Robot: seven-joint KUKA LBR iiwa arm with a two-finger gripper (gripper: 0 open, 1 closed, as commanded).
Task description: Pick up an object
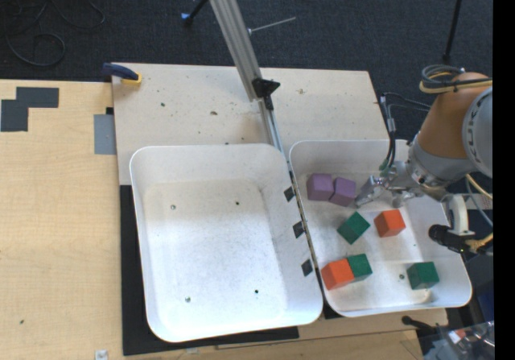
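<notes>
My gripper [387,192] hovers in the right bin [451,290], near its back right part, with the grey arm and orange band coming in from the right. Its fingers stand open with nothing between them. Just in front of it lies an orange block [389,222]. To its left sit two purple blocks [320,186] [344,190] side by side, and a green block [353,228] lies front-left of it. Nearer the front are an orange block [338,273] touching a green block [360,266], and another green block [422,275] at the front right.
The left bin [153,189] adjoins the right one, with black clips [298,229] along their shared wall. A slanted aluminium bar [237,36] rises behind the bins. A cable and black fitting [455,237] hang at the right bin's right edge.
</notes>
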